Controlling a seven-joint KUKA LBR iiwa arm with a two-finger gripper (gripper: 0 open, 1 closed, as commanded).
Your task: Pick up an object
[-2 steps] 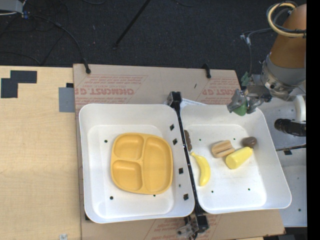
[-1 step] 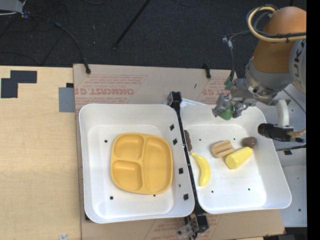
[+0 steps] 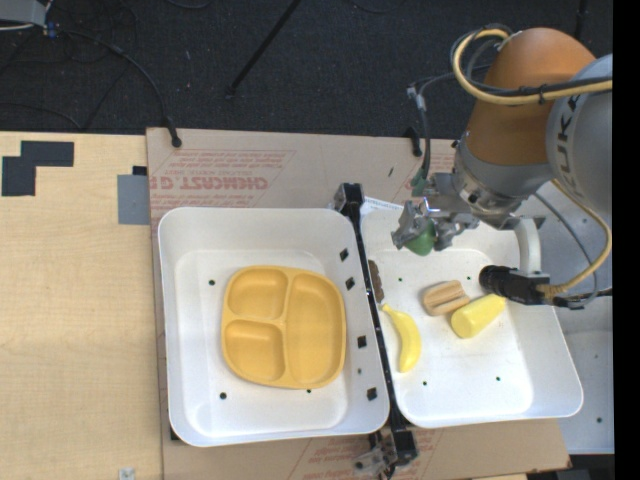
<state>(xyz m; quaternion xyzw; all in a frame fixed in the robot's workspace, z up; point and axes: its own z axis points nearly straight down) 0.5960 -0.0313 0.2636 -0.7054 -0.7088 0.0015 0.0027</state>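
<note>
Gripper (image 3: pixel 428 230): over right bin (image 3: pixel 545 400) upper left; a small green object (image 3: pixel 422 241) at its tip; jaws' state cannot be told; yellow banana (image 3: pixel 404 338) below, long axis running near-to-far, likeliest target.

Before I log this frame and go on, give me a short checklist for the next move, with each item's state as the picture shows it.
1. Tool over the right bin, near its far left corner: ok.
2. A thing is at the tool, the green object right at its tip: ok.
3. Green object actually gripped: cannot tell.
4. Other things clear of the tool, with the banana, tan block and yellow piece lying nearer in the same bin: ok.
5. Left bin undisturbed, with the yellow divided plate lying flat in it: ok.
</note>
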